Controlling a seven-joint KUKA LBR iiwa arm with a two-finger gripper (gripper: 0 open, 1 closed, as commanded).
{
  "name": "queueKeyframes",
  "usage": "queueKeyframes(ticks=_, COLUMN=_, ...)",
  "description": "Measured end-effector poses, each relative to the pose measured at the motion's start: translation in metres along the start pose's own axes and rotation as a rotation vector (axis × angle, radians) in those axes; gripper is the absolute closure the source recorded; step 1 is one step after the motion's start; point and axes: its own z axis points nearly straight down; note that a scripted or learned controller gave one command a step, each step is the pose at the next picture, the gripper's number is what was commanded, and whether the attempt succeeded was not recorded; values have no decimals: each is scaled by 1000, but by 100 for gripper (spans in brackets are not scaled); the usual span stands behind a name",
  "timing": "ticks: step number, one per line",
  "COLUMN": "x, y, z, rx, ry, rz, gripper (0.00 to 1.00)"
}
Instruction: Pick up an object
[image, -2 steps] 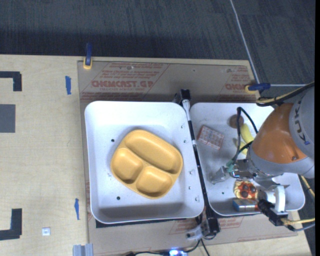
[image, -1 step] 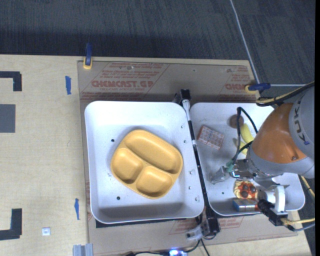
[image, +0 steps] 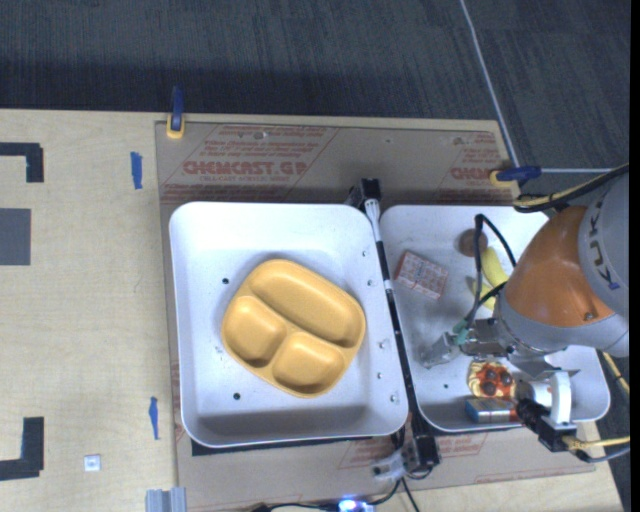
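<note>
A: How many bins do you count on the bench?

B: I count 2 white bins, side by side. The left bin (image: 190, 300) holds 1 thing, a yellow tray with 3 compartments (image: 292, 325), lying near its middle.

A: And the right bin (image: 440, 225)?

B: There I count about 6 small things. At 11 o'clock of that bin lies 1 pinkish checkered packet (image: 420, 273). At 12 o'clock is 1 brown round object (image: 470, 241), and just beside it 1 yellow long object (image: 491, 272), partly under the arm. Near the middle is 1 grey crumpled piece (image: 437, 349). At 6 o'clock are 1 orange and red patterned object (image: 491, 379) and 1 small box with blue and yellow (image: 490, 408).

A: Where is the arm (image: 560, 285)?

B: It comes in from 3 o'clock, and its orange band covers the right half of that bin. The gripper (image: 480, 338) hangs low over the middle, close to the grey piece and the patterned object.

A: Is the claw open or closed?

B: I cannot tell; the wrist hides it.
</note>
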Motion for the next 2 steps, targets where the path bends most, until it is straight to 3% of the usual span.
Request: queueKeyframes(ticks=2, x=1, y=0, z=0, rx=0, ry=-1, rz=1, gripper=0)
